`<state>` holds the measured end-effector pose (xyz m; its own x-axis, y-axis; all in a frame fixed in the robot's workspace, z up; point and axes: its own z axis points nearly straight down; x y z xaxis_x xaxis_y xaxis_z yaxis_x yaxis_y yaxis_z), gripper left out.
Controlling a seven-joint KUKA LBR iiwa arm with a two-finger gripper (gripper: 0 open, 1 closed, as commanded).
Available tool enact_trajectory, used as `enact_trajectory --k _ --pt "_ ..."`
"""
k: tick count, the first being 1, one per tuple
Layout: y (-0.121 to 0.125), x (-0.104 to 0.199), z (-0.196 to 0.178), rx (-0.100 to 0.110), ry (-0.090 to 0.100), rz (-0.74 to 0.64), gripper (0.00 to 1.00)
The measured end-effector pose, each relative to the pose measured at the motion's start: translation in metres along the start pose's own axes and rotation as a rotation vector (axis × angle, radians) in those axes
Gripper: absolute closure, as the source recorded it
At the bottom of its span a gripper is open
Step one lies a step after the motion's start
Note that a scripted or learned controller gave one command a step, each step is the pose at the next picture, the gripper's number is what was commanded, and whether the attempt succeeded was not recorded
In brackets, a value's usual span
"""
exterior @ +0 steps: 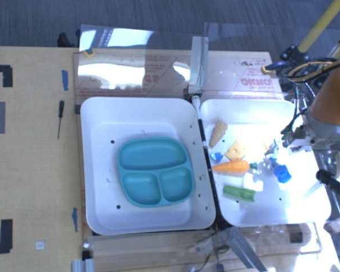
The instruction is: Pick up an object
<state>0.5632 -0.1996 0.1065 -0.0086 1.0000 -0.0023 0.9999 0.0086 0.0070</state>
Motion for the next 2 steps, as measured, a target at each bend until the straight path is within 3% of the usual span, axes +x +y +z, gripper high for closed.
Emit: enact_trajectory --k 1,2 --pt "-0.021 0.024 0.014 -0.009 -0.005 -0.369 1.00" --pt "0.015 0.064 -0.093 -0.008 -0.001 -0.438 1.00"
